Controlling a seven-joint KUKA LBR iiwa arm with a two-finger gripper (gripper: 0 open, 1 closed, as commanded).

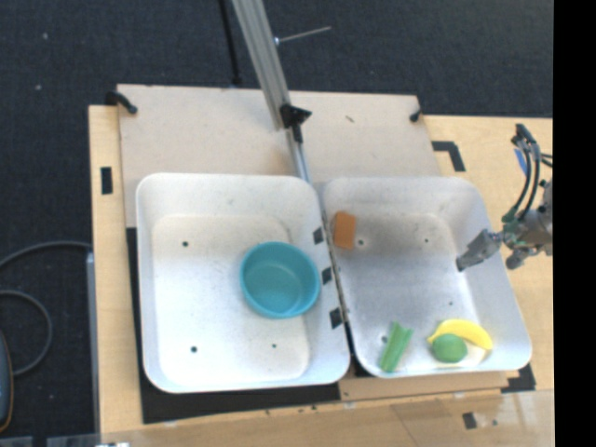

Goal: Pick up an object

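My gripper (493, 255) hangs over the right rim of the right bin (410, 194), open, with nothing between its fingers (470, 251). In that bin an orange block (344, 230) lies near the left wall. A green stick (396, 346) lies at the front. A yellow banana (466, 331) and a green ball (449, 348) touch each other in the front right corner, below the gripper. A blue bowl (279, 280) sits upright in the left bin (186, 203), toward its right side.
A slanted metal pole (265, 54) rises from the back between the two bins. The bins stand on a light wooden bench (372, 119). Cables (526, 156) hang at the far right by the arm.
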